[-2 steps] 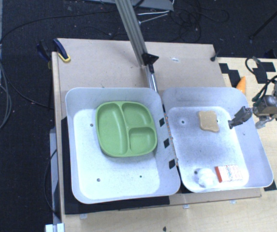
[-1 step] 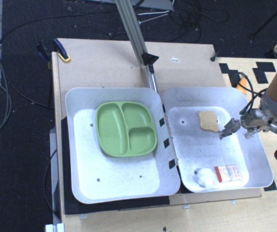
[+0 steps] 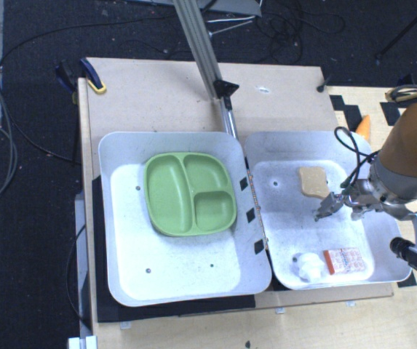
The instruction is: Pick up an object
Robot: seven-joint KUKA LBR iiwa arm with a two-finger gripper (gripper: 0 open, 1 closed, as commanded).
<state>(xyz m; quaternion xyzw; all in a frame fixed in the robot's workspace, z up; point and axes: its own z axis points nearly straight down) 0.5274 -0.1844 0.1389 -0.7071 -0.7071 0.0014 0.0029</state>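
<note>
In the right bin [image 3: 281, 217] lie three objects: a tan, bread-like slab [image 3: 313, 182] near the back, a white lumpy thing [image 3: 308, 266] at the front, and a small red-and-white packet [image 3: 345, 260] beside it. My gripper [image 3: 329, 206] hangs low over the bin, just below and right of the tan slab, pointing left. Nothing shows between its fingertips. The grey arm with its orange band [image 3: 412, 140] comes in from the right.
The left bin [image 3: 121, 267] holds a green three-compartment plate [image 3: 191, 193]. A metal pole [image 3: 201, 42] slants down from the top to the gap between the bins. Bare bin floor lies left of the gripper.
</note>
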